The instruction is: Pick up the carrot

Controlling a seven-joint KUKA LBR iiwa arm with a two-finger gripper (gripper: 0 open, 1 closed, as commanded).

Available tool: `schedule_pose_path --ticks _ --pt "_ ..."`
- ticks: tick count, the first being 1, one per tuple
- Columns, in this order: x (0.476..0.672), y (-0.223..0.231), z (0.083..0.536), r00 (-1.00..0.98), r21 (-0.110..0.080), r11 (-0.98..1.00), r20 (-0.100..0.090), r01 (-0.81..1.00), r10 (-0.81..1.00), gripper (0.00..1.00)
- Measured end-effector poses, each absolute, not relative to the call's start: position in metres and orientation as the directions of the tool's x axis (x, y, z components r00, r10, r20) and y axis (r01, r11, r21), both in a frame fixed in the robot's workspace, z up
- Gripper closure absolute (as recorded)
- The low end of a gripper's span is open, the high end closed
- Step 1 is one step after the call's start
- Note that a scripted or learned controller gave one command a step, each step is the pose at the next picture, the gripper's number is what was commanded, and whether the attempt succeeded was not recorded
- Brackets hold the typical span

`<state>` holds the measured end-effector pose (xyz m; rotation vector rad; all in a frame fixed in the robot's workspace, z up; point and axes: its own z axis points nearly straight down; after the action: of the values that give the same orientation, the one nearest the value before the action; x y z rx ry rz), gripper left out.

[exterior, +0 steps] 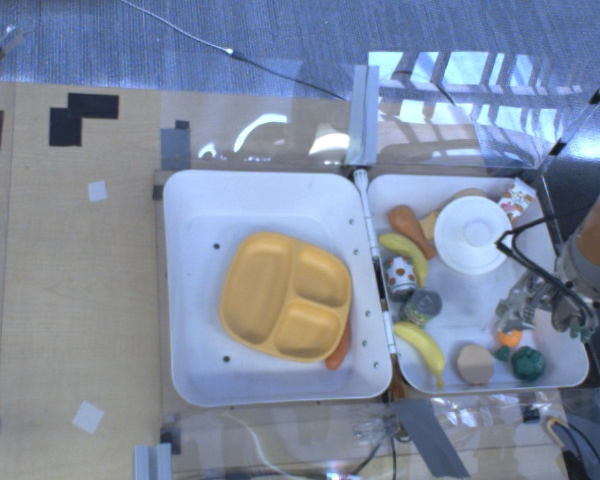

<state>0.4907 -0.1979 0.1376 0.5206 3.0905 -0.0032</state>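
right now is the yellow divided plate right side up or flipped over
Right side up. The yellow divided plate lies in the left bin with its three hollow compartments facing the camera, and nothing sits in them.

Grey arm (592,253) in from the right, gripper (520,313) low, pointing down and leftward.

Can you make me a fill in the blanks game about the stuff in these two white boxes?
1. The yellow tray lies in the ____ bin.
2. The yellow tray has ____ compartments.
3. The gripper is over the ____ bin.
4. The right bin holds ____ bananas.

Missing words: left; three; right; two
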Motion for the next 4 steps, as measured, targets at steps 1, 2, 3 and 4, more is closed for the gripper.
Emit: schedule_pose_path --ticks 1,2,3,4 --pt "0.489 -0.193 0.151 -0.952 0.001 0.952 -0.009 0.306 0.306 1.00" --pt "0.514 -0.138 0.191 -0.979 0.002 0.979 -0.012 0.205 0.205 1.00" --pt "0.494 -0.193 0.090 -0.995 -0.003 0.995 -0.013 -0.103 -0.103 1.00" --pt "0.519 -0.183 0.159 -0.987 0.000 0.987 -0.013 0.163 0.163 1.00"
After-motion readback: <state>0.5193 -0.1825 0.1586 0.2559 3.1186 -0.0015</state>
